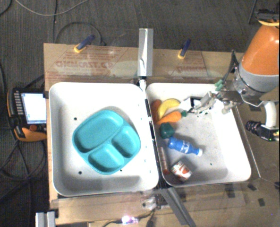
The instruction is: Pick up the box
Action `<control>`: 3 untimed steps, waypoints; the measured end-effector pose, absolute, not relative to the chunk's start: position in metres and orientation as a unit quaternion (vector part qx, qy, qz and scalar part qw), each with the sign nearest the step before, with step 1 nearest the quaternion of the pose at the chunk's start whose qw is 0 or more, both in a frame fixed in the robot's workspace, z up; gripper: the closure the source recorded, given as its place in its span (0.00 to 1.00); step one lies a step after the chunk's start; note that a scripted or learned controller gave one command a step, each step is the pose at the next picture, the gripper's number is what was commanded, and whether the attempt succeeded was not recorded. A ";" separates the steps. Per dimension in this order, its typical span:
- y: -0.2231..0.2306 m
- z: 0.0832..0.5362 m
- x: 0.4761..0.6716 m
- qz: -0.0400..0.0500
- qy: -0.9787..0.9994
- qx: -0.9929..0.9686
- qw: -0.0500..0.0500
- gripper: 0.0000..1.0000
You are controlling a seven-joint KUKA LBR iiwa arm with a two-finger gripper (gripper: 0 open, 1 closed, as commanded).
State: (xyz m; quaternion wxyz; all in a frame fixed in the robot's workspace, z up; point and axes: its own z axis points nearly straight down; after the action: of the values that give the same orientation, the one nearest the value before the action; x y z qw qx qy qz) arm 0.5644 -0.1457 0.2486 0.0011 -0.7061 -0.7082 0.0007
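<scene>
Nearest, in the right bin (241, 174), a small red-and-white pack (180, 170), which seems to be the box, is lying untouched by the front wall. Beyond it a blue bottle (184, 147) and a banana (167, 106) are resting. Farther back, the gripper (201, 104) is hovering well apart from the box; its grip state cannot be told. The pickup is looking hardly begun.

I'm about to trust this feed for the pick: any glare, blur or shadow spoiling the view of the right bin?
Camera view: lighting is even, with mild glare on the white bin; the hand looks slightly smeared; the blue bottle, can and banana are soft and small, and no box is clearly discernible.
</scene>
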 end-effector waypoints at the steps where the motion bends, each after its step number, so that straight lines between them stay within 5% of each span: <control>1: -0.161 0.157 0.508 0.001 -0.724 -0.690 0.002 0.00; 2: -0.174 0.091 0.490 -0.004 -0.758 -0.652 -0.006 0.00; 3: -0.147 0.091 0.518 -0.002 -0.647 -0.763 -0.006 0.00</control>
State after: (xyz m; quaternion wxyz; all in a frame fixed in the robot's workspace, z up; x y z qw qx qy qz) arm 0.5180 -0.1466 0.0907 -0.0064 -0.7627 -0.6467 -0.0024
